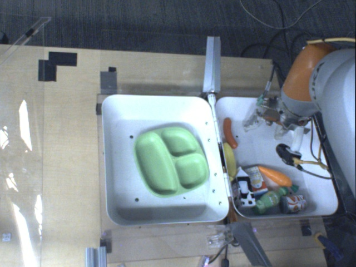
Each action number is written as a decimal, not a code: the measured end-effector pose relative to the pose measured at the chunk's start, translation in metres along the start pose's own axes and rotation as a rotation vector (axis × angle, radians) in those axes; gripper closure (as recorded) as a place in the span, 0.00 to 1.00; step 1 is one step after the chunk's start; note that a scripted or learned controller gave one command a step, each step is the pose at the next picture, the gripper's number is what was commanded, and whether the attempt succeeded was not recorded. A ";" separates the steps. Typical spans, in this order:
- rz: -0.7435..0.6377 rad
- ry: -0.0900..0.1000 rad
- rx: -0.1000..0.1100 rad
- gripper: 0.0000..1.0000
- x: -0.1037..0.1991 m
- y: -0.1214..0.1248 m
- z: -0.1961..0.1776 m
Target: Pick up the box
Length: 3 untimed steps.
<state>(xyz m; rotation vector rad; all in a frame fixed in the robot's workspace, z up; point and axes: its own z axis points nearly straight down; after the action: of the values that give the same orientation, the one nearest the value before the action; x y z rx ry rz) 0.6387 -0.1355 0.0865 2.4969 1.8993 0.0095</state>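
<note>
The box [245, 190] lies in the right bin's near corner, well below the fingers [272, 118], which spread wide, holding nothing.

I see 2 white bins side by side: the left bin [111, 149] holds a green 3-compartment tray [171, 160]. In the right bin [328, 204] lie a red sausage [230, 133], a yellow banana [230, 160], an orange carrot [275, 177], a green bottle [268, 201] and a can [293, 203].
</note>
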 end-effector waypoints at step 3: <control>0.192 -0.002 0.001 0.00 -0.023 0.029 0.001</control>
<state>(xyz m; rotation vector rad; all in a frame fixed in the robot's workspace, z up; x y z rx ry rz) 0.6602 -0.1657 0.0852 2.6674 1.6513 0.0061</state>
